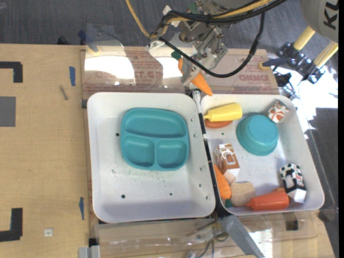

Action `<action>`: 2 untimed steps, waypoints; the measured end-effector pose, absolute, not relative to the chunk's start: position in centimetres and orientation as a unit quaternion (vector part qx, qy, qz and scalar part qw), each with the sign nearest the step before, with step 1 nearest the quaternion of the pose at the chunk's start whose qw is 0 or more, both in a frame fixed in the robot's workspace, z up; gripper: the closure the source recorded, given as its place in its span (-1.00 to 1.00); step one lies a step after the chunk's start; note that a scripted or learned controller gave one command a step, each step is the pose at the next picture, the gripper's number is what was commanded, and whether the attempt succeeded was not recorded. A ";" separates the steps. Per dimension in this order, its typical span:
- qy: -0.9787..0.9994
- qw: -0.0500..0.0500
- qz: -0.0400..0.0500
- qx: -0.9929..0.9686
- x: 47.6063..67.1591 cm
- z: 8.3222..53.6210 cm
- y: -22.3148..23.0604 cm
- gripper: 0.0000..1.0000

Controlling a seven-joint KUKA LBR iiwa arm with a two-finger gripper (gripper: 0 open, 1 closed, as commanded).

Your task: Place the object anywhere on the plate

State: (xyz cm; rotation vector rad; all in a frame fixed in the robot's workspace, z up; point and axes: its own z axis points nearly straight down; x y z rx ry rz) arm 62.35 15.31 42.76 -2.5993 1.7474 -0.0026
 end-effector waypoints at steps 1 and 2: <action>0.517 0.001 0.002 -0.856 59.9 35.3 12.9 1.00; 0.465 0.001 -0.002 -0.885 53.8 39.3 3.3 1.00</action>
